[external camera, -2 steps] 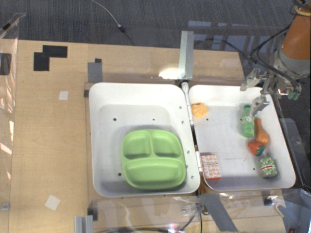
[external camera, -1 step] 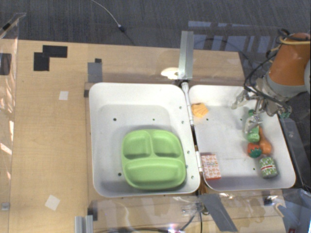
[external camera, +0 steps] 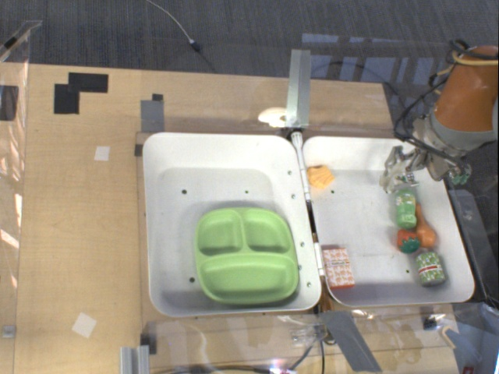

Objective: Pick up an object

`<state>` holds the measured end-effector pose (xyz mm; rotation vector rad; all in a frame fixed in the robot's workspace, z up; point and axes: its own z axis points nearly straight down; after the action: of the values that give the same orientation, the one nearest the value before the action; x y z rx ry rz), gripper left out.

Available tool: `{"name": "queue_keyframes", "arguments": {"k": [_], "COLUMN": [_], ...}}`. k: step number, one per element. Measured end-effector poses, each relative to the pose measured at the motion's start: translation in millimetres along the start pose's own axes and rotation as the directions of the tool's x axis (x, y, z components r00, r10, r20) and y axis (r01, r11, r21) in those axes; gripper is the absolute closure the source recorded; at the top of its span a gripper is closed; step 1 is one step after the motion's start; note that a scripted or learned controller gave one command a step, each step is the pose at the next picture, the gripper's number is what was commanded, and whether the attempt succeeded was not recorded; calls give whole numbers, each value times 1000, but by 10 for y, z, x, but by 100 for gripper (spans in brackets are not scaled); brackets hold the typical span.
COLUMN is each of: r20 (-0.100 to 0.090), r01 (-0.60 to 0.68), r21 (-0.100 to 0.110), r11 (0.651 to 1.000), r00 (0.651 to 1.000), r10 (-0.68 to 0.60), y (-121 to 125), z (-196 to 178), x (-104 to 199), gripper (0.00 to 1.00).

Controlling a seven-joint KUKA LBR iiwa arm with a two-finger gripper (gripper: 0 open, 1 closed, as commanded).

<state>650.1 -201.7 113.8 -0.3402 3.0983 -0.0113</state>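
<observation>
My gripper (external camera: 400,174) hangs over the far right part of the right bin (external camera: 366,209), under the orange band of the arm. Its metal fingers point down just above a green can (external camera: 405,209); nothing shows between them. Below the green can lie an orange-red fruit (external camera: 415,239) and a second green can with a red label (external camera: 429,268). A yellow-orange block (external camera: 320,177) sits near the bin's far left corner. A small red-and-white box (external camera: 337,266) lies at the near left.
The left bin (external camera: 168,209) holds a green divided plate (external camera: 246,255). A metal post (external camera: 299,88) stands behind the seam between the bins. Wooden bench surface extends to the left.
</observation>
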Motion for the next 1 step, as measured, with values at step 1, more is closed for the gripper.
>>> {"name": "queue_keyframes", "arguments": {"k": [1], "r20": [-8], "r01": [-125], "r21": [-4], "r11": [992], "r00": [992], "r10": [125], "y": [468], "z": [-692], "x": [129], "gripper": [100]}}
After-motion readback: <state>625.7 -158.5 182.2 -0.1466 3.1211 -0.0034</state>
